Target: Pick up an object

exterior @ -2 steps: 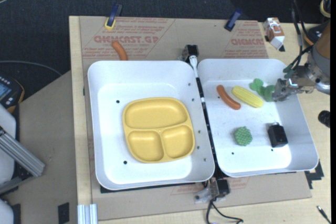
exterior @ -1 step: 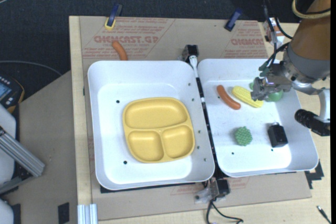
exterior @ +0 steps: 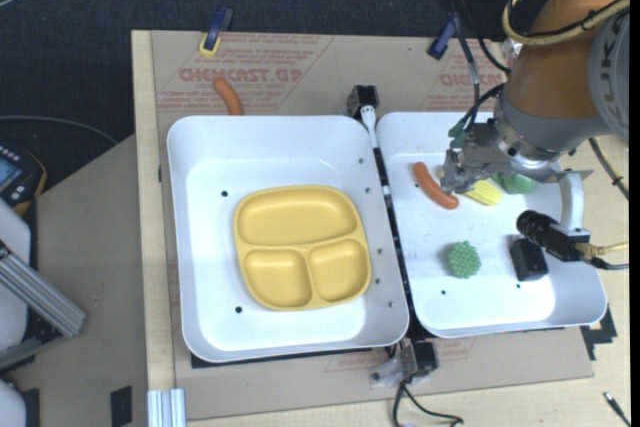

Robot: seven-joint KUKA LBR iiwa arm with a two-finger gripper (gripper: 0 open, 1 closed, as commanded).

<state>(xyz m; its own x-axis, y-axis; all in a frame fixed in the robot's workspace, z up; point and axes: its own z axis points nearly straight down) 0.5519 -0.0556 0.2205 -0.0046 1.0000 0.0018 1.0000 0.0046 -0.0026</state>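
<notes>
The bench (exterior: 150,215) carries two white bins side by side, so that small things stay corralled within the arm's reach. The left bin (exterior: 200,155) holds only a yellow divided plate (exterior: 298,245), lying flat near its middle, well apart from the loose items and probably too broad to be an easy pick. The right bin (exterior: 560,305), just beside the left bin and sharing its inner edge, has the pickable pieces scattered on its floor. The arm (exterior: 560,45) leans in over the right bin's far part, its orange band above the wrist, and the gripper (exterior: 462,177) hangs low there; I cannot tell how it is set or whether it has hold of anything. Touching or just beside the gripper lies an orange sausage (exterior: 436,185), the likeliest target. A yellow piece (exterior: 486,194) and a green piece (exterior: 519,183) sit just beyond it, partly under the wrist. A green knobbly ball (exterior: 463,260) rests apart, nearer the right bin's front edge.
</notes>
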